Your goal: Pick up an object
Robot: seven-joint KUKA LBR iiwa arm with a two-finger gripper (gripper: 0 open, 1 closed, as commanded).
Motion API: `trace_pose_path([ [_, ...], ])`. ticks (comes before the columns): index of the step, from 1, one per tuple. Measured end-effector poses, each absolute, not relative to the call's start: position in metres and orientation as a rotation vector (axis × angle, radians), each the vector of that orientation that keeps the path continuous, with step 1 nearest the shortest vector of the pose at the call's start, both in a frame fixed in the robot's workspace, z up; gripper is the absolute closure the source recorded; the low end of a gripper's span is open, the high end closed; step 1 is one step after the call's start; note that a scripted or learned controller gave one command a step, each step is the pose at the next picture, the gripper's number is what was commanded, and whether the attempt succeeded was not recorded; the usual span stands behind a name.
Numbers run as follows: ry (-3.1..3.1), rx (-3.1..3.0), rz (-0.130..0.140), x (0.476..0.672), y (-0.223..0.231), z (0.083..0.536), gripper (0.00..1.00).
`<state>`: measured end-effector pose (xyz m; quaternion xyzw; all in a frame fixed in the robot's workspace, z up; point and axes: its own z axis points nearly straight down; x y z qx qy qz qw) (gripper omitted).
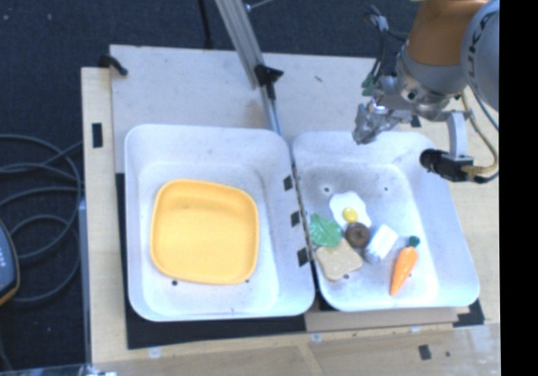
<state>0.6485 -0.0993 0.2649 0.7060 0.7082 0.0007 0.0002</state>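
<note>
My gripper (pixel 366 126) hangs above the back rim of the right bin (pixel 437 282), with nothing visible between its fingers. In that bin lie a fried egg toy (pixel 348 208), a green leafy piece (pixel 324 230), a dark brown round piece (pixel 357 235), a white block (pixel 381 242), a slice of toast (pixel 338 262) and an orange carrot (pixel 404 268). These objects cluster in the bin's front half, well in front of the gripper.
The left bin (pixel 143 156) holds a yellow square plate (pixel 204 230). A slanted metal pole (pixel 235 17) rises from between the bins at the back. A black cable fitting (pixel 444 163) sits at the right bin's back right rim.
</note>
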Motion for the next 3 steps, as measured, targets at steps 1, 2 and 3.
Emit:
trace_pose_path([
  [1, 2.224, 2.219, 0.000, 0.646, -0.049, 0.249, 1.00],
  [2, 2.226, 2.217, 0.003, 0.642, 0.009, 0.255, 1.00],
  [3, 2.226, 2.217, 0.002, 0.630, 0.063, 0.256, 1.00],
])
